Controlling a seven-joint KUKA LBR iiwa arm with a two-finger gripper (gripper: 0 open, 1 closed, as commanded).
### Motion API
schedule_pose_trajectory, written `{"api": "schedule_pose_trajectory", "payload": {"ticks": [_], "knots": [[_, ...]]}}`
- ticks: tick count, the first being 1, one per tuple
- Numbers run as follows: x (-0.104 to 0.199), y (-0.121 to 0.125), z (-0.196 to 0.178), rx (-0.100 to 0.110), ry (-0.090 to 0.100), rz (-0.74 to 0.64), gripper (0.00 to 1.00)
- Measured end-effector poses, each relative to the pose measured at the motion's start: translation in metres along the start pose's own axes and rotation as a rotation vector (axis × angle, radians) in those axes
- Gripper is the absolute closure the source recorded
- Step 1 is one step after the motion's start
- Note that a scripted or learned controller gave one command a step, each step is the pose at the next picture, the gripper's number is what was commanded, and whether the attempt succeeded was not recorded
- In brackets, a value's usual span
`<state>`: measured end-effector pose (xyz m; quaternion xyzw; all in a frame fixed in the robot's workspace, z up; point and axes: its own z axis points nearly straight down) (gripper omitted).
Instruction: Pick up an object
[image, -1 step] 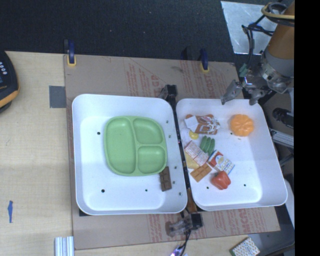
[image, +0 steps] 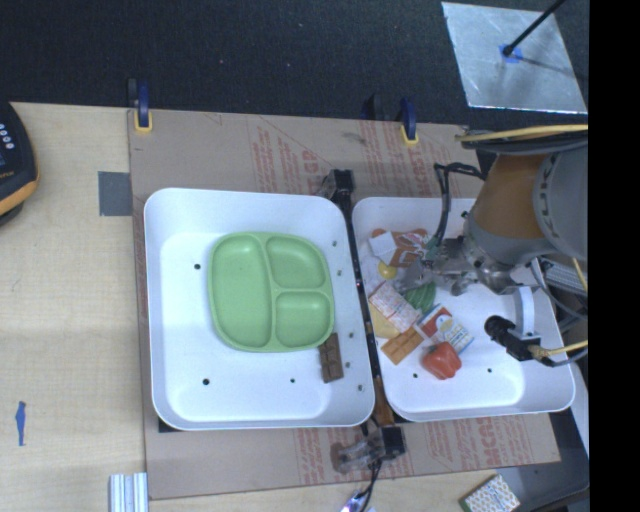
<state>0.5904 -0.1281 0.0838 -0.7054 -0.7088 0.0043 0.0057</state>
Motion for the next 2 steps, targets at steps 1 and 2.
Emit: {"api": "schedule_pose_trajectory", "payload": {"ticks": [1, 2], "knots": [[-0.003, 0.004, -0.019, -0.010, -0.004, -0.002, 1.00], [0.068, -0.011, -0.113, -0.017, 0.000, -0.005, 1.00]]}}
